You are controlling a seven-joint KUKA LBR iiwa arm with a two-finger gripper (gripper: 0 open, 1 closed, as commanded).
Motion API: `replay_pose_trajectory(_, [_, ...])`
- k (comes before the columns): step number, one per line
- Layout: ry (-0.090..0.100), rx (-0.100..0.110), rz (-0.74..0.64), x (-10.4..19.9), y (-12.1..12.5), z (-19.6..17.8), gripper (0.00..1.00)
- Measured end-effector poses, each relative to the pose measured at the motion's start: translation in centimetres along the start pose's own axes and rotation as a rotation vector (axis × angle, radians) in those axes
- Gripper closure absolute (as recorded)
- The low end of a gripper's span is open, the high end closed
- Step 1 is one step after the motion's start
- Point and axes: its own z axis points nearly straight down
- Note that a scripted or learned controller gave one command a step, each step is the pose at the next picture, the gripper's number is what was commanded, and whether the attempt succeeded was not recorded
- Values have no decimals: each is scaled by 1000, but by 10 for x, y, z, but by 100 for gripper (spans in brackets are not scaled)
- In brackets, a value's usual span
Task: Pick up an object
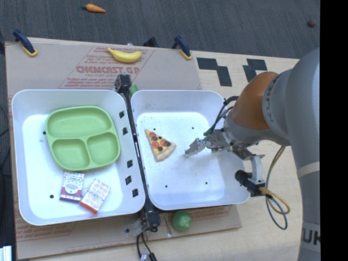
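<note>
A toy pizza slice [158,144] lies flat in the left part of the right bin [179,197], its crust toward the front. My gripper [192,149] hangs low over the same bin's middle, a short way right of the slice and apart from it. Nothing shows between its fingers. In the left bin [27,200] sit a green divided plate [82,136] and two small snack packets [72,186] [95,195] near the front.
A toy banana [125,54] rests on the cardboard behind the bins. A green ball [181,220] sits just in front of the right bin. A small carrot [95,7] lies on the floor far back. The arm's grey body and cable crowd the right bin's right side.
</note>
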Motion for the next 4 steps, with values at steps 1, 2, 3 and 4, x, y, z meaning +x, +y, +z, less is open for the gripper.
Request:
replay_pose_trajectory(1, [0,0,-2,0,1,-10,100])
replay_pose_trajectory(2, [0,1,-3,0,0,-10,0])
replay_pose_trajectory(3, [0,0,0,0,-10,-3,0])
replay_pose_trajectory(4, [0,1,-3,0,-10,-14,100])
